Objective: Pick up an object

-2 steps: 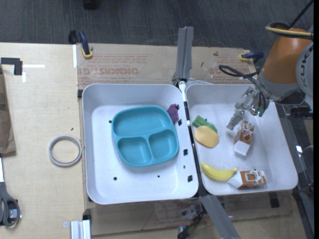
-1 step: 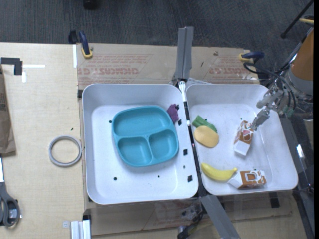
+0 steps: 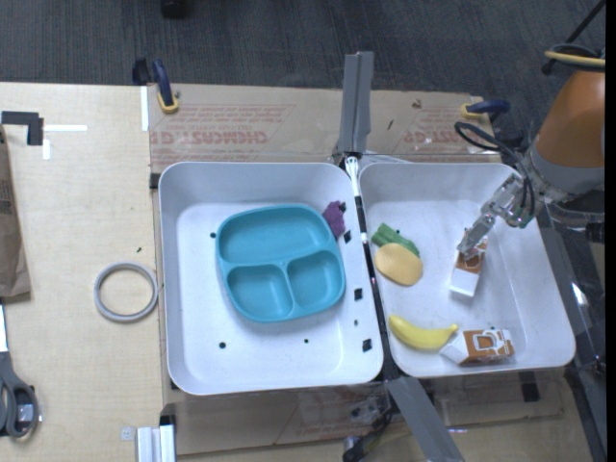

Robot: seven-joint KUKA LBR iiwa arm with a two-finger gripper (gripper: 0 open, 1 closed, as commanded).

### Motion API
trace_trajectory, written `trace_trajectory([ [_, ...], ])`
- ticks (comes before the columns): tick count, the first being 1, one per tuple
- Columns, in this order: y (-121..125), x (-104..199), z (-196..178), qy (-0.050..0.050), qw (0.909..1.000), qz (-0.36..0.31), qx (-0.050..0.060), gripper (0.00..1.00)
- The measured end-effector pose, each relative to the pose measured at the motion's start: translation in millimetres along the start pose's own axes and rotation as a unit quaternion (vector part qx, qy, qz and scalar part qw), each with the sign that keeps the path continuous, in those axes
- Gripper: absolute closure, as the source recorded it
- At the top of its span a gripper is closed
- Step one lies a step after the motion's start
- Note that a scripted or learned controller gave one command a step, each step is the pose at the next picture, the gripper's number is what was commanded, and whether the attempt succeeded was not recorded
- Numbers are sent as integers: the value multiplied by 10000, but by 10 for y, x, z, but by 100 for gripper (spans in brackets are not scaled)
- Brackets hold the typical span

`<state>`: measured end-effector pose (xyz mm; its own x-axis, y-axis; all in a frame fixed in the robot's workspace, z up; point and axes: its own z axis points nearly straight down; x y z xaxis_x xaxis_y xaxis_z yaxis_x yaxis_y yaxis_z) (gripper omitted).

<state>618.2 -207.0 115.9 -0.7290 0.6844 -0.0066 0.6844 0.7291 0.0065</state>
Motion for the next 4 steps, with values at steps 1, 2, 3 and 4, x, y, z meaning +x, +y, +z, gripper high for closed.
trace_trajectory([
  [1,-112,-65,80,-70,9841,-1772,-42,0],
  [2,182,-223,95,-51,9371,-3490,2,0],
  [3,703,105,232,16,8268,-5624,-6,0],
  [4,181,-419,-757,16,8269,-5623,-3,0],
])
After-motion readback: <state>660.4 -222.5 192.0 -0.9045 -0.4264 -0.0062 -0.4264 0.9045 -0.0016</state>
